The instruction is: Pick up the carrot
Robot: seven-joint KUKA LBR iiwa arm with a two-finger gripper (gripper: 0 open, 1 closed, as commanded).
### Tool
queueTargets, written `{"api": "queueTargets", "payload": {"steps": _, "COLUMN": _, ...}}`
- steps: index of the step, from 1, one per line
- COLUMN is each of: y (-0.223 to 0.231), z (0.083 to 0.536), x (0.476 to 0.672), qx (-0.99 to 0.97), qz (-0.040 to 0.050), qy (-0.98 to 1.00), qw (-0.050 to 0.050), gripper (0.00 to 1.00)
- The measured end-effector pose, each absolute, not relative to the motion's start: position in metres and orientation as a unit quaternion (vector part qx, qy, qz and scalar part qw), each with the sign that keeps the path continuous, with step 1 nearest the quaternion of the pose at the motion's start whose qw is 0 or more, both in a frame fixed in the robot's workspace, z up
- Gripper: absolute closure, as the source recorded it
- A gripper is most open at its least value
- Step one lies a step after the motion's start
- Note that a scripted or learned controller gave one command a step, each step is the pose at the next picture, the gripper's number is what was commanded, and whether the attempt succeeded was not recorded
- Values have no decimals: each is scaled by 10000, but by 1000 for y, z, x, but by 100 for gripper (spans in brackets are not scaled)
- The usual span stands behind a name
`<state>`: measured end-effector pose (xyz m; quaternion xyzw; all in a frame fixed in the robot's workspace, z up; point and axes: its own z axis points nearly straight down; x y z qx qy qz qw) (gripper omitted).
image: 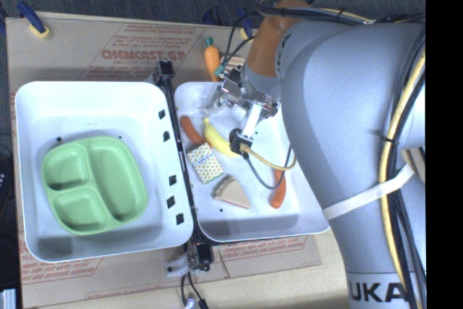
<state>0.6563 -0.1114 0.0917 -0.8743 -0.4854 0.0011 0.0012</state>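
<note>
The carrot [210, 58] is seen on the surface above the right bin [311, 217]. The claw [230, 92] is positioned just beside it; its state cannot be told.

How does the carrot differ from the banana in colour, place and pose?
The carrot is orange with a green top; the banana is yellow. The carrot lies outside the right bin, on the cardboard beyond its far rim; the banana lies inside it. The carrot is straight, the banana curved. Both are long and thin.

Green 3-compartment plate [94, 184] in left bin [29, 105]; banana [217, 140], sausage [192, 129]
</note>
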Motion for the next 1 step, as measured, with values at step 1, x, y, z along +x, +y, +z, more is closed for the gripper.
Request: {"api": "queueTargets", "payload": {"steps": 1, "y": -111, "z": 102, "x": 656, "qx": -8726, "qz": 23, "qy": -4885, "qw": 27, "gripper": 100}}
